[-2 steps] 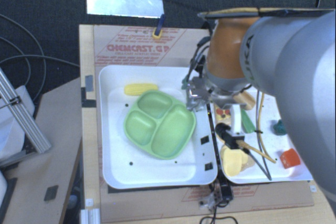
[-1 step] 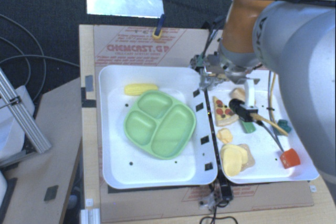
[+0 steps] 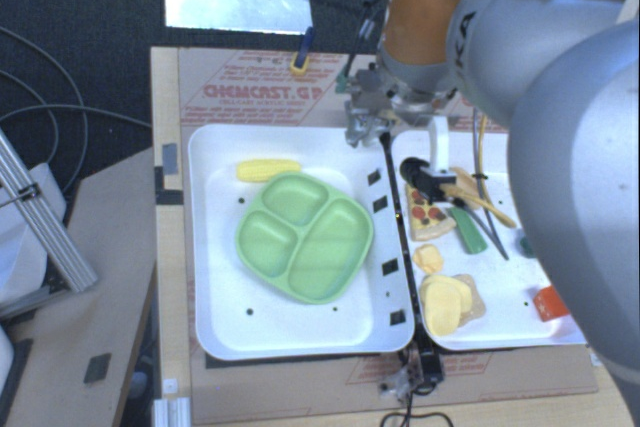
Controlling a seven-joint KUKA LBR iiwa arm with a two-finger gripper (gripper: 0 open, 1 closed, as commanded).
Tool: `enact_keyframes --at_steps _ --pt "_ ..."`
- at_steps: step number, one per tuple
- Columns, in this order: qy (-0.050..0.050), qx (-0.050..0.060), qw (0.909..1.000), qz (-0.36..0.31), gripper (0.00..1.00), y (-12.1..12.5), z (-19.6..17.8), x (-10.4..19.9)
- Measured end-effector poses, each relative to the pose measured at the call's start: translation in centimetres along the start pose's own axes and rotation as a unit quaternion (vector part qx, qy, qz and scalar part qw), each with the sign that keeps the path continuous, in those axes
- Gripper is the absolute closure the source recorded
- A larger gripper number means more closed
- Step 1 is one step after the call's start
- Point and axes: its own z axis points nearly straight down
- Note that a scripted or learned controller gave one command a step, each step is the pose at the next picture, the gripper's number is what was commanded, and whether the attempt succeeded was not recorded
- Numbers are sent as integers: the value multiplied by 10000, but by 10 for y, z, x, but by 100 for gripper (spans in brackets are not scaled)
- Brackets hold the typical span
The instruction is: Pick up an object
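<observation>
1. Gripper [image 3: 358,133]: grey metal, over the far right corner of the left bin [image 3: 225,320], beside the divider. You cannot tell whether it is open or closed, and nothing shows in its grasp.
2. Corn [image 3: 268,171]: yellow, stubby, rounded cob, by the left bin's far edge. Its long axis lies along that edge, one end toward the left wall and one toward the divider.
3. Plate [image 3: 305,237]: pale green, smooth plastic, three compartments, rounded outline, flat at the bin's middle, just beside the corn.
4. Pizza slice [image 3: 430,217]: flat wedge, red-spotted, in the right bin [image 3: 500,320] near the divider. You cannot read which way its tip points.
5. Green stick [image 3: 468,230]: slim, slanting from the far edge toward the near right.
6. Yellow pieces [image 3: 445,303]: smooth, rounded, near the right bin's near-left corner.
7. Orange block [image 3: 550,303]: small, at the arm's edge.
</observation>
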Motion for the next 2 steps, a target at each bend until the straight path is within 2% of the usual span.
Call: enact_keyframes --at_steps 1,2 --pt "-9 19 10000 13 100 26 68 50" --pt "-17 13 10000 4 100 26 54 48"
